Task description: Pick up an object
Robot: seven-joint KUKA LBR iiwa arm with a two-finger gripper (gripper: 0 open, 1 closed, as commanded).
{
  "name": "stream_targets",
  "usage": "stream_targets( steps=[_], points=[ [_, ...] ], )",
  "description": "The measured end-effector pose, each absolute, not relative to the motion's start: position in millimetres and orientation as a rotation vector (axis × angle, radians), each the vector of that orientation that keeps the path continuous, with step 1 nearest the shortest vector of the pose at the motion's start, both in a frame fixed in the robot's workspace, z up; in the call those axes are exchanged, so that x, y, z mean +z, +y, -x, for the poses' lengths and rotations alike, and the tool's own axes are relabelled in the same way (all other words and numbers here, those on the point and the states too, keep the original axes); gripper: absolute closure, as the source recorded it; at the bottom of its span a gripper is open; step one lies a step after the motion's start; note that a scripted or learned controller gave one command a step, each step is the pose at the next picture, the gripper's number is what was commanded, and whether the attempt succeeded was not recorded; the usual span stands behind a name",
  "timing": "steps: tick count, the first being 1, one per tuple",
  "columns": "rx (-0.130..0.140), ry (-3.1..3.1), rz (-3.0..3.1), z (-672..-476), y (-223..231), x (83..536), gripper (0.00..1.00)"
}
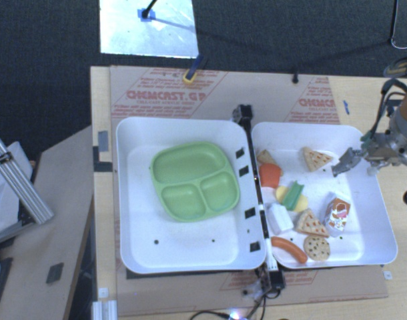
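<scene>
On the desk [157, 89], the left bin [133, 199] holds a green divided plate [193, 181], while the right bin [373, 209] holds toy food: a pizza slice [316, 158] at its 12 o'clock, an orange block [270, 175] and green piece [294, 195] toward 9 o'clock, a second pizza slice [311, 223], a small carton [337, 215], a sausage [289, 249] and a round cracker [316, 247] toward 6 o'clock. The tool [347, 161] hangs over the right bin at about 2 o'clock, just beside the upper pizza slice and apart from it, nothing between its tips. How wide it stands I cannot tell.
</scene>
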State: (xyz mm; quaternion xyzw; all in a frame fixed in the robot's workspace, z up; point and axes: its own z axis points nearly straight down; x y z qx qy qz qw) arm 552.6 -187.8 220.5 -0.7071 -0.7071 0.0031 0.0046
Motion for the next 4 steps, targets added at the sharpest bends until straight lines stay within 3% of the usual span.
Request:
stream_targets(
  steps=[1,4],
  points=[
    [-0.001,-2.226,2.219,-555.4,-187,228,0.00],
    [-0.001,-2.225,2.221,-545.6,-198,84,0.00]
  ],
)
